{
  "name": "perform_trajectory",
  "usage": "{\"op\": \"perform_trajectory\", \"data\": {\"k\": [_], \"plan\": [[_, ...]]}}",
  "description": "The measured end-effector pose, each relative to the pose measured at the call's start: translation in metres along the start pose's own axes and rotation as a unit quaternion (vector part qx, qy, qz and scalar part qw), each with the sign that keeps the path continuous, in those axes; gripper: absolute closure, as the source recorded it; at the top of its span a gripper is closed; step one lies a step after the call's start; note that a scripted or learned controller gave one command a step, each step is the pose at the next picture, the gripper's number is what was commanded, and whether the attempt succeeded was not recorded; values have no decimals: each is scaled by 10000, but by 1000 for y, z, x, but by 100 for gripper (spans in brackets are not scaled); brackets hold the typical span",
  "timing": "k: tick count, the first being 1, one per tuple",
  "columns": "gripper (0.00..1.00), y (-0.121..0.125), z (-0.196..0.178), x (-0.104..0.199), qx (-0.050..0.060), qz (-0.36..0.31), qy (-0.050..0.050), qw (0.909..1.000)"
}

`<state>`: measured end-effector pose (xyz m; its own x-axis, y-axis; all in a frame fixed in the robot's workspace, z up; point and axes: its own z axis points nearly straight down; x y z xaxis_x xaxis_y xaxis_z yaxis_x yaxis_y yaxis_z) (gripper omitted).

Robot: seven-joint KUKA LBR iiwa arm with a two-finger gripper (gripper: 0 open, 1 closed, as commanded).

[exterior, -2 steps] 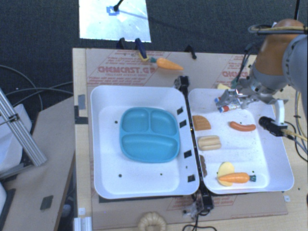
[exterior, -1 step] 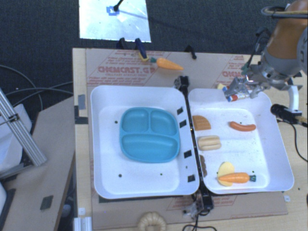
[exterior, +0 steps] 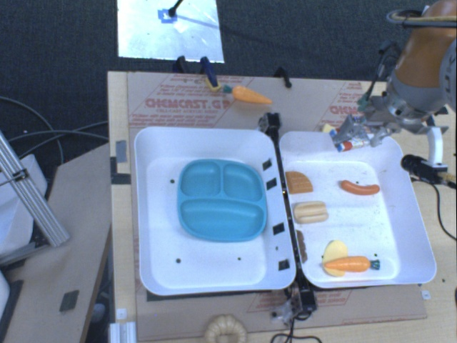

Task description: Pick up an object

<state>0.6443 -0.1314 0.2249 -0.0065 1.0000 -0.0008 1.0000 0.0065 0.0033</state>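
Five toy foods in right bin (exterior: 421, 252). Sausage (exterior: 359, 187) lies centre-far: light, rigid, slick plastic; grip across its middle. End effector (exterior: 355, 136) at far rim, grip state cannot be told.

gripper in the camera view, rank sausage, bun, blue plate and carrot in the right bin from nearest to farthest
From the gripper:
1. Sausage, right bin, upper right.
2. Bun, right bin, left side.
3. Carrot, right bin, near edge.
4. Blue plate, left bin, middle.
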Motion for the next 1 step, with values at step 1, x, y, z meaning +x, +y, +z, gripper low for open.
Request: {"op": "perform_trajectory", "data": {"k": [1], "plan": [[100,-32,-4,27,21,-3,4,10000]]}}
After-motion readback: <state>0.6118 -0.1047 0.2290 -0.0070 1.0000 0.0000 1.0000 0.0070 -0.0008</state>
